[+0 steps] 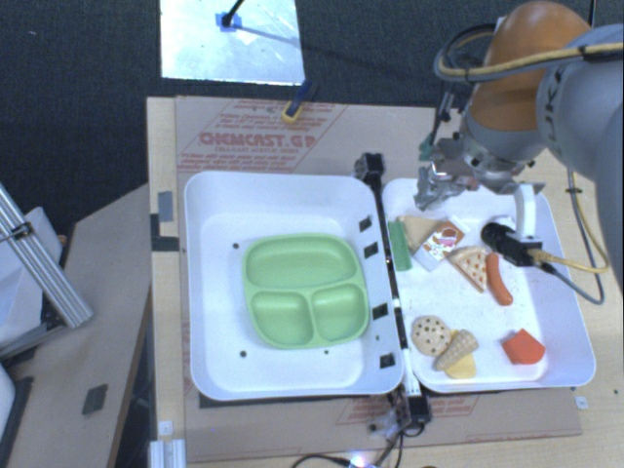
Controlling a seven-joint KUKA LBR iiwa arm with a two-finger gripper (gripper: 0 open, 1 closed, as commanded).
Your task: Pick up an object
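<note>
Sandwich wedge in right bin, just below end effector

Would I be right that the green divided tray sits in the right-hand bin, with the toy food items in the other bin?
Not quite: the camera view shows the green divided tray in the left bin. The toy food, such as the cookie and hot dog, lies in the right bin.

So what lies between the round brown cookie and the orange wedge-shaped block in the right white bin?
In the camera view, a tan waffle cone lies between the round brown cookie and the orange wedge-shaped block, closer to the cookie.
</note>
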